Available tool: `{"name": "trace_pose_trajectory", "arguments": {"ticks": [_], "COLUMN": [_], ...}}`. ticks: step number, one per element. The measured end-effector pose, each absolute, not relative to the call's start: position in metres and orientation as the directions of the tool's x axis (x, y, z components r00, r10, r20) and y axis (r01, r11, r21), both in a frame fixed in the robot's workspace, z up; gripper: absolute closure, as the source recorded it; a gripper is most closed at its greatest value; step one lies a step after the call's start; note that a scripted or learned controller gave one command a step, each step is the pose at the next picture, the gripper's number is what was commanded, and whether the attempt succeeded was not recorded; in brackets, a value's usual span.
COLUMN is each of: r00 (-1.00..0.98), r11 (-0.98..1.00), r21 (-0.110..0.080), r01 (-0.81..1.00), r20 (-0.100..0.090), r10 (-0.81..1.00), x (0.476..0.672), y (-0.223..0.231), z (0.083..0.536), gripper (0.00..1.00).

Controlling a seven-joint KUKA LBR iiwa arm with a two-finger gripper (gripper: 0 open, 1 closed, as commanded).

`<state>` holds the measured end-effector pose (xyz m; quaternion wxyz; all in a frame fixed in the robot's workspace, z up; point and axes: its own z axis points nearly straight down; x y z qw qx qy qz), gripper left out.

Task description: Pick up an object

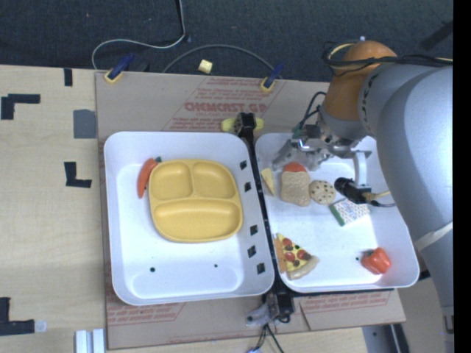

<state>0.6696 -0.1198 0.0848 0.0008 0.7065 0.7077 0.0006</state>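
Hovering over right bin [394,230]: gripper [315,147], finger state impossible to tell, poised just above bread slice [296,188] beside cookie [321,191].

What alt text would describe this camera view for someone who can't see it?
A grey robot arm's gripper hovers over the right bin, above toy bread, a cookie and pizza. The left bin holds a yellow divided plate and a carrot.
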Motion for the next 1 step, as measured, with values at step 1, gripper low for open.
{"name": "trace_pose_trajectory", "arguments": {"ticks": [1], "r00": [-0.001], "r11": [0.001], "r21": [0.000], "r01": [1.000], "r20": [-0.002], "r10": [1.000], "x": [0.6684], "y": [-0.1113], "z": [0.0848], "gripper": [0.00]}}
